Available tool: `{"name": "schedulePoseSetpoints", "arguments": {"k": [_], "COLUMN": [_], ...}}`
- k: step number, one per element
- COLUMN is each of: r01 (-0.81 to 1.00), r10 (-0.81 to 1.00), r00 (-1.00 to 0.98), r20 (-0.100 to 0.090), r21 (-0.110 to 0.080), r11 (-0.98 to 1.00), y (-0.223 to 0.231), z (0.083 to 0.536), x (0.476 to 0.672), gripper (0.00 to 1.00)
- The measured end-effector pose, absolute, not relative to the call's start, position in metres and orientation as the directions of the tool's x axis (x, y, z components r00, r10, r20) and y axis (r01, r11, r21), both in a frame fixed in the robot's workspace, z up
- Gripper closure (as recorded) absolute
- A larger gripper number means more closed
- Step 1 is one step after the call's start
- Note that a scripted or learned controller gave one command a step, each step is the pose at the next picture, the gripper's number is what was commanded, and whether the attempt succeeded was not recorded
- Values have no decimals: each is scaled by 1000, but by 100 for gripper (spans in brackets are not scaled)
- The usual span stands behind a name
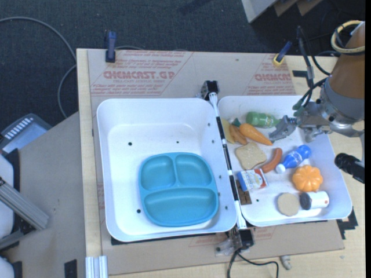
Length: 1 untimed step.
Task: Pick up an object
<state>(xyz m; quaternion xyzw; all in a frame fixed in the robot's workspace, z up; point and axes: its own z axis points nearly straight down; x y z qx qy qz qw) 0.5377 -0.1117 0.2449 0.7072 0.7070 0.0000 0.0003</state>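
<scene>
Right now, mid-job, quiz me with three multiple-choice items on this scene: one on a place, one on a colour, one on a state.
1. Where is the divided plate?
A. left bin
B. right bin
C. on the bench

2. What colour is the toy pumpkin?
A. green
B. orange
C. blue

3. What is the gripper doing?
A. lifting the carrot high
B. resting on the plate
C. low over the right bin, beside the green toy

Answers: 1 A, the blue plate lies alone in the left bin. 2 B, it is orange beside the blue bottle. 3 C, the carrot lies flat in the bin.
</scene>
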Motion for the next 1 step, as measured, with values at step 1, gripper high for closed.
{"name": "schedulePoseSetpoints", "arguments": {"k": [1], "r01": [1000], "r10": [1000], "r00": [1], "r20": [-2], "r21": [0], "r11": [-1], "y": [-202], "z": [176], "x": [586], "gripper": [0]}}
